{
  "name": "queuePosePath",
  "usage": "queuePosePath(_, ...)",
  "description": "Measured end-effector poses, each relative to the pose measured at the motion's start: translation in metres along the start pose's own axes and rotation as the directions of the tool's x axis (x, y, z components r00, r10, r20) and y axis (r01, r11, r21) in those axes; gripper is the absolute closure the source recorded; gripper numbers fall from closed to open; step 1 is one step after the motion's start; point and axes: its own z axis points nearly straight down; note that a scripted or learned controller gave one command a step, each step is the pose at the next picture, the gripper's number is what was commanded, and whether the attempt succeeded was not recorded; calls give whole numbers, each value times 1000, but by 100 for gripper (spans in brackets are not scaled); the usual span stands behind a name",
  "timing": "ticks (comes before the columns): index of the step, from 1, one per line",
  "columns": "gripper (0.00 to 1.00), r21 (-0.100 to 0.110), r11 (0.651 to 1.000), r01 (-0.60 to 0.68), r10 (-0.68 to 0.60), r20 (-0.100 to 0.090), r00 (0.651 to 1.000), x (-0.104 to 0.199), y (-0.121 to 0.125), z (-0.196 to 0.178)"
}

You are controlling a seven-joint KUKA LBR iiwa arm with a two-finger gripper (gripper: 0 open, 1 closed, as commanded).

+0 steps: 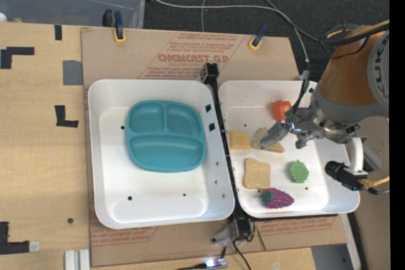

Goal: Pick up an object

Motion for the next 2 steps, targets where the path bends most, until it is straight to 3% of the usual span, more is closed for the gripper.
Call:
queuePosePath(1,0,-14,1000,4,-4,2,1000,0,3,-7)
queuePosePath(2,0,-10,1000,3,-3,2,1000,-4,2,37)
